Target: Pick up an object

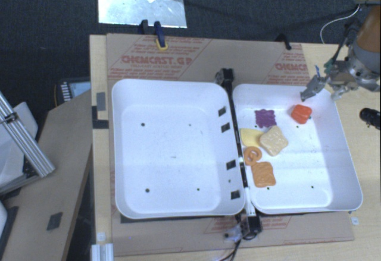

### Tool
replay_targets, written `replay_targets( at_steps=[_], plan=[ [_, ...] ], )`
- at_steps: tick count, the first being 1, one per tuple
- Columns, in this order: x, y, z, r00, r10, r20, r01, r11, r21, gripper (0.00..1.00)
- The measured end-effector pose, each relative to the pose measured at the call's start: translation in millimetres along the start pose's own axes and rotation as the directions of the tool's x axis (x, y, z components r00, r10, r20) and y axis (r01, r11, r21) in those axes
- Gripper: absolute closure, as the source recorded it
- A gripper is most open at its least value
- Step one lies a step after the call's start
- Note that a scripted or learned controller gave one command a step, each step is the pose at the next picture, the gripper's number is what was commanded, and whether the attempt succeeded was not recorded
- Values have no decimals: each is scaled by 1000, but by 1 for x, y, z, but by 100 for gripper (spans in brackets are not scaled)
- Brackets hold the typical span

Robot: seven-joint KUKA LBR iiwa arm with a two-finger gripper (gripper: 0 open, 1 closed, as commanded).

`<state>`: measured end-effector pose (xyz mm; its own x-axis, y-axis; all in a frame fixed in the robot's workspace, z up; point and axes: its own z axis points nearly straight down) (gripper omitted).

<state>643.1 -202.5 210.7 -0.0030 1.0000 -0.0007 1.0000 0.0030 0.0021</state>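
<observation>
At the upper right of the frame the hand (323, 85) hangs over the far rim of the right bin (342, 162), its two fingers spread with nothing between them. Just below it and to its left, an orange-red piece (301, 113) lies on the bin floor, apart from the fingertips. Further left in that bin sit a purple piece (265, 118), a yellow slice (249, 137), a tan bread piece (274, 141), an orange ring (252, 155) and an orange slab (264, 174); the left bin (125, 153) fills the middle of the frame.
</observation>
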Motion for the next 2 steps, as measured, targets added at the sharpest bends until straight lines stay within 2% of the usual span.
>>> replay_targets(
  at_steps=[1,2],
  plan=[
    [34,26,128,1000,-5,-3,5,1000,0,0],
    [43,29,-14,1000,-4,3,4,1000,-16,0]
  ],
)
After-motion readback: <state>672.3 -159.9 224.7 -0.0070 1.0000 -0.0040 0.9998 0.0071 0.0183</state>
